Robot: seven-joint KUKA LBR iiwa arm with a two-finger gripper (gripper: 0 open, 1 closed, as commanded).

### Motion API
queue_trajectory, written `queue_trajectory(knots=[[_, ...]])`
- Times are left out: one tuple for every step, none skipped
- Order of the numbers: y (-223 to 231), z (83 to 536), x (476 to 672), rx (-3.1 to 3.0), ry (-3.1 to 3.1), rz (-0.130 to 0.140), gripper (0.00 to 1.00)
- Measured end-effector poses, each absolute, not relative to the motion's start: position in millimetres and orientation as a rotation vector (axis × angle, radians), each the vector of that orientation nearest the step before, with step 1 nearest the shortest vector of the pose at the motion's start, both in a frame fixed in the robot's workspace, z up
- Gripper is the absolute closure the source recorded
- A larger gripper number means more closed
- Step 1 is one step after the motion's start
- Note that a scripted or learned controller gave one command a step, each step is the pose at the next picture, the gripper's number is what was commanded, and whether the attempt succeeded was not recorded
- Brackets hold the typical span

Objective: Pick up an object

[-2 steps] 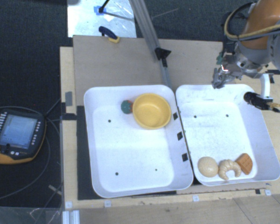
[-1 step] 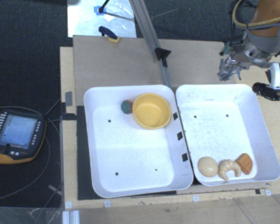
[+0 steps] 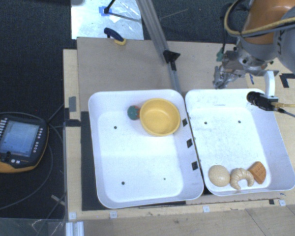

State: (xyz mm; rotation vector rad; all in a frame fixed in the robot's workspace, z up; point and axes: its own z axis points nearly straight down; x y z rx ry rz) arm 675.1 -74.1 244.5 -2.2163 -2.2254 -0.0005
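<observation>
Bench — gripper above right bin

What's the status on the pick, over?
Pincer above right bin's far rim, carrying nothing. Three food pieces at its near edge, untouched. Path clear.

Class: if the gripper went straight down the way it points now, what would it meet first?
Probably the right bin's far rim or the bench just behind it; the gripper hangs above that edge, and depth is unclear.

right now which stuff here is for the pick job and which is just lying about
For the job: yellow bowl, green ball, round bun, croissant, orange toast piece, gripper.
Lying about: teach pendant, blue-handled clamp, tripod leg.
</observation>
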Motion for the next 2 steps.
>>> queue_trajectory(knots=[[-16,238,670.3,-2.216,-2.227,-0.002,1.00],[33,241,647.9,-2.216,-2.227,-0.002,1.00]])
